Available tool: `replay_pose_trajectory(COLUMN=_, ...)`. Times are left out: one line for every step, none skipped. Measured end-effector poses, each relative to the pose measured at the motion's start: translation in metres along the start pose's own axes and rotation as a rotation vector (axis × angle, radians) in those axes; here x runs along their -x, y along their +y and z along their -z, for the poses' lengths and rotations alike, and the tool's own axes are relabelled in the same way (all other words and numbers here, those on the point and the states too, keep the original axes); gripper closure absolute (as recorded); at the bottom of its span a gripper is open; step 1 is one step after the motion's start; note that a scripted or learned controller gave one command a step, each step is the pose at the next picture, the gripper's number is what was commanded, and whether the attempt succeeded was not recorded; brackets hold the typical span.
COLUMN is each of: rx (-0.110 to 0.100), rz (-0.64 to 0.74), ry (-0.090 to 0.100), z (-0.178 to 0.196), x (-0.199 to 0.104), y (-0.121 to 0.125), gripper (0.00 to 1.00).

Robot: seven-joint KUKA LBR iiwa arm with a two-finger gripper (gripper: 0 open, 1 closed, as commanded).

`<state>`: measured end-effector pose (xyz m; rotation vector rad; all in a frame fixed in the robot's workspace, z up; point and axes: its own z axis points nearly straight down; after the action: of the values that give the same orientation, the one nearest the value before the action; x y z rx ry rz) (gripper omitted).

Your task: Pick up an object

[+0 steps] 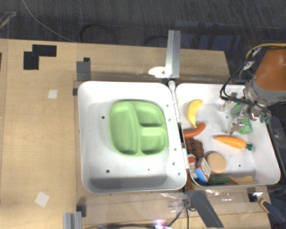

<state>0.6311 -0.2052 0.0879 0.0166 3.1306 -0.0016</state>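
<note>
The wooden bench point(33, 142) carries two shallow white bins side by side. The left bin point(93, 175) holds a green divided plate point(137, 127), tilted slightly, with three compartments, all bare. A metal post point(173, 54) rises behind the seam between the bins.

The right bin point(267, 173) holds the loose objects. The arm point(275, 75), grey with its orange band, reaches in over the bin's upper right corner. Along the left wall a yellow banana point(194, 110) lies near the top, with a reddish sausage point(194, 130) just below it, close enough that I cannot tell whether they touch. Under the sausage sits a brown chocolate bar point(197, 149). An orange carrot point(231, 141) lies across the middle, its green tip pointing right. Toward the front are a round tan cookie-like piece point(217, 162), a red, white and blue packet point(200, 170), and a dark green piece point(219, 180) beside a tan stick along the front wall.

The gripper point(240, 122) hangs low over the bin's right half, just above the carrot and apart from it. A small green object point(244, 120) sits at its fingertips. Whether the fingers pinch it or merely stand beside it cannot be told, nor how wide they are spread.
</note>
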Motion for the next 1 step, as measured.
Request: replay_pose_trajectory(rx=-0.003, rz=0.003, ry=-0.017, z=0.0159, x=0.0053, y=0.0009, gripper=1.00)
